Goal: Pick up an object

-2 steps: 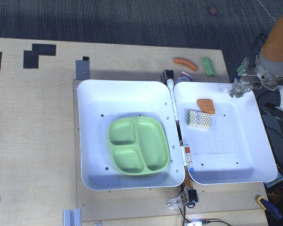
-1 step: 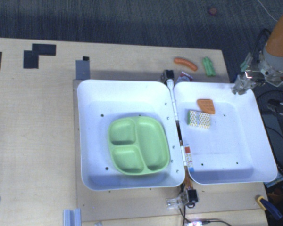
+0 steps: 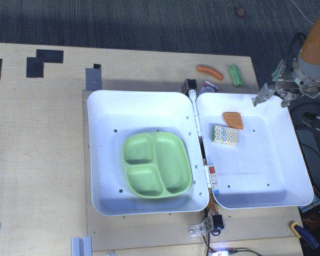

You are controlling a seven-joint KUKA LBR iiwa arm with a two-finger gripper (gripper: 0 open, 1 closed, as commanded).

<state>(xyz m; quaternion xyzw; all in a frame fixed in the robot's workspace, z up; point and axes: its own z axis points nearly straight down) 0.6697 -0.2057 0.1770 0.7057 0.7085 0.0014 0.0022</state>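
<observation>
White bins, two small candidates, arm waiting at the far right corner.

The bench (image 3: 37, 143) carries a left bin (image 3: 104, 143) holding a green divided plate (image 3: 157, 164) and a right bin (image 3: 272, 164) holding a patterned packet (image 3: 225, 135) just beside an orange piece (image 3: 233, 119). The hand (image 3: 280, 92) hovers over that bin's far right rim, apparently carrying nothing; whether its fingers stand apart I cannot tell. Best to centre over the packet, descend straight, then close.

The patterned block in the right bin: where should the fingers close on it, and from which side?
Come straight down on the patterned block. It lies flat and slightly tilted, apart from the orange piece. I'd grip across its shorter width, on the two long edges.
</observation>
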